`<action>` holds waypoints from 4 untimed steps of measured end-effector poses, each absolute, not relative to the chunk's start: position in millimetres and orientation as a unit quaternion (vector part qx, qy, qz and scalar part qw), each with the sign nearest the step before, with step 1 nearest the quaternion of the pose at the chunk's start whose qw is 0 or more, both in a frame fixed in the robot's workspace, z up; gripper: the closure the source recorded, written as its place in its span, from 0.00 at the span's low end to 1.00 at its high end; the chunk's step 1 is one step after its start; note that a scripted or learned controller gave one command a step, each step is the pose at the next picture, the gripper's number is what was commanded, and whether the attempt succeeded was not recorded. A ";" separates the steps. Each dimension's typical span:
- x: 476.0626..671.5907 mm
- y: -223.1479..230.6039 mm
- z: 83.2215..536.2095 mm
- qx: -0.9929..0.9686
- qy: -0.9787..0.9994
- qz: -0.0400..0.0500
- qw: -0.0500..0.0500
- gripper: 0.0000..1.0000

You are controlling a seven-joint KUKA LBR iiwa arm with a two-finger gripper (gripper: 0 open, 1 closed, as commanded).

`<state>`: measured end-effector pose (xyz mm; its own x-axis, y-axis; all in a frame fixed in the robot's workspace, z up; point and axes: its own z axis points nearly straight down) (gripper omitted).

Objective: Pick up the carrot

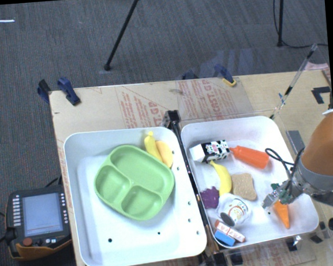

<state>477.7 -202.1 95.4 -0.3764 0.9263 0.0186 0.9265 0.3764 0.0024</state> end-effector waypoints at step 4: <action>477.9 -207.8 105.7 -0.299 -0.954 -0.004 -0.001 1.00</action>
<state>477.9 -207.8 105.7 -0.8215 0.5702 0.0011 0.5702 0.8215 0.0073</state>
